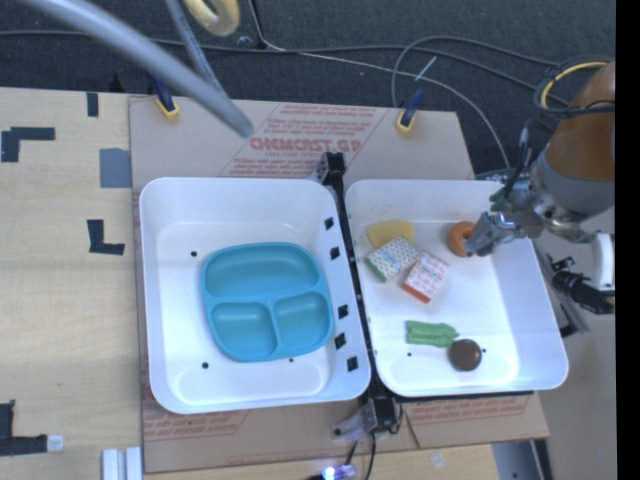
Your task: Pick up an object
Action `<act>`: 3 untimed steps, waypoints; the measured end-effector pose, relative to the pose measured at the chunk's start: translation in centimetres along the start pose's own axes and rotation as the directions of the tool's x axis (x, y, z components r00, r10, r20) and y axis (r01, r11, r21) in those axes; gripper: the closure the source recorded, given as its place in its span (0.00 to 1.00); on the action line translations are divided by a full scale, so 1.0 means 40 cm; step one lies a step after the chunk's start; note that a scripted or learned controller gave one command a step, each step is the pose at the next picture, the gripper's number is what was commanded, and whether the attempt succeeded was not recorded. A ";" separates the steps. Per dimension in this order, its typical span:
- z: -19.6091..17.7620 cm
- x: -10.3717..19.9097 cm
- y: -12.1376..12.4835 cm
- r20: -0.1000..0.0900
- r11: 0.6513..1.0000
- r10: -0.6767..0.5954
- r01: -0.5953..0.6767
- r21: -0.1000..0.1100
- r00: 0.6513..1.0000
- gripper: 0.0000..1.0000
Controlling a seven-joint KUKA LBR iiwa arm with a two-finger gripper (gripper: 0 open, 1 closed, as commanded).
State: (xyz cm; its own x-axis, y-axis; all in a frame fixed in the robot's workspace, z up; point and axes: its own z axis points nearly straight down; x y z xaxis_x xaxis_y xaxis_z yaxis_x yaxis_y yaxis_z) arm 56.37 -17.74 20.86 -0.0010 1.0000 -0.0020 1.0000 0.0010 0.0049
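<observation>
I am one grey arm with an orange band, reaching in from the right over two shallow white bins set side by side. My gripper [487, 236] hangs low over the right bin [520, 308], near its far right corner. Just to the left of it, touching or nearly touching the tip, sits a small round orange object [459, 237]; being round, it has no long axis that I can make out. Whether my gripper has hold of it, I cannot tell, because my wrist hides that spot.

Further left of my gripper lies a yellow block [390, 232], its long side running left to right. Below that is a patterned packet [391, 259], turned on a diagonal, and beside it a red and white box [426, 275], also tilted. Toward the near edge of the bin, a green piece [430, 333] lies lengthwise left to right, with a brown ball [464, 354] just beside its right end.

Well away to my left, the other bin [160, 268] holds a blue divided tray [267, 299].
</observation>
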 end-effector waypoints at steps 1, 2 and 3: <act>-0.140 -0.014 0.025 0.000 1.000 0.000 0.000 -0.001 1.000 1.00; -0.112 0.114 0.043 -0.003 1.000 -0.005 0.005 0.006 1.000 1.00; -0.110 0.228 0.020 -0.003 1.000 -0.004 0.004 0.006 1.000 1.00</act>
State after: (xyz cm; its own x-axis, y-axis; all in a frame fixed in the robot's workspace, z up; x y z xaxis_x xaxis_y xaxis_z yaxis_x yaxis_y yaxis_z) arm 57.15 -8.60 25.23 -0.0051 1.0000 0.0006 1.0000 0.0051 -0.0013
